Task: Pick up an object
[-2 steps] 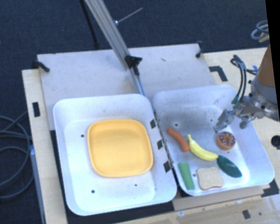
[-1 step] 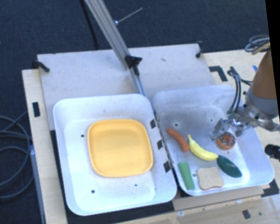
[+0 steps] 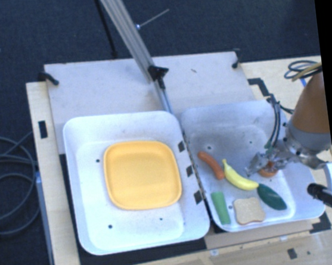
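Note:
The right bin (image 3: 224, 119) holds an orange-red sausage-shaped piece (image 3: 210, 163), a yellow banana (image 3: 239, 177), a light green stick (image 3: 220, 207), a slice of toast (image 3: 249, 210) and a dark green piece (image 3: 272, 197). My gripper (image 3: 265, 165) is low in this bin, just right of the banana and above the dark green piece. A small orange-red object (image 3: 268, 170) lies right at its tip; whether the fingers grip it cannot be made out. The arm's orange band (image 3: 311, 108) rises at the right edge.
The left bin (image 3: 77, 140) carries a yellow square plate (image 3: 141, 174). A metal pole (image 3: 133, 37) slants from the top down to the seam between the bins. Cables (image 3: 6, 178) lie on the floor to the left.

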Robot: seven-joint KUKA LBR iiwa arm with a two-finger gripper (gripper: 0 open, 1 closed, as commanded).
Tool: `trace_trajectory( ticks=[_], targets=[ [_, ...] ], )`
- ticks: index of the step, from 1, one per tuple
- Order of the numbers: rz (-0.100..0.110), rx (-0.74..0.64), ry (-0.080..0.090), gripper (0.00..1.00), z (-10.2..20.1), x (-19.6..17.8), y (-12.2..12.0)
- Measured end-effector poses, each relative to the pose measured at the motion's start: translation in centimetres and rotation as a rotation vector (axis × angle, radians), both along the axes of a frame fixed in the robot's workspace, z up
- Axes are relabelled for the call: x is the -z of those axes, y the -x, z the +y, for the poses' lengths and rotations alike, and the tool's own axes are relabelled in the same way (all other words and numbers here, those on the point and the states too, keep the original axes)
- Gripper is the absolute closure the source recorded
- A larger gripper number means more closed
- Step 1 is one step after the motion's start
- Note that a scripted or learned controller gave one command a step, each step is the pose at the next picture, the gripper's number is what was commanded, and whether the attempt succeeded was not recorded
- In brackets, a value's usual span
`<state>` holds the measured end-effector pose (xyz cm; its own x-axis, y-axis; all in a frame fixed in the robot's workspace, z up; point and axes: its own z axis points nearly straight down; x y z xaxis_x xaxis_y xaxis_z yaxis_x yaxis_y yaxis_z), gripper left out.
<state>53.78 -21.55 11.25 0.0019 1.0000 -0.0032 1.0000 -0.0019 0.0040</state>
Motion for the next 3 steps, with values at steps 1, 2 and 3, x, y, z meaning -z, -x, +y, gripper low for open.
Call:
trace_trajectory(
  ticks=[1, 2, 3],
  targets=[
    [-0.004, 0.0, 0.0, 1.0, 0.0, -1.2, -0.1],
    [-0.002, -0.001, -0.001, 1.0, -0.7, -7.1, -0.8],
    [-0.002, -0.001, -0.001, 1.0, -1.0, -12.3, 0.0]
  ],
)
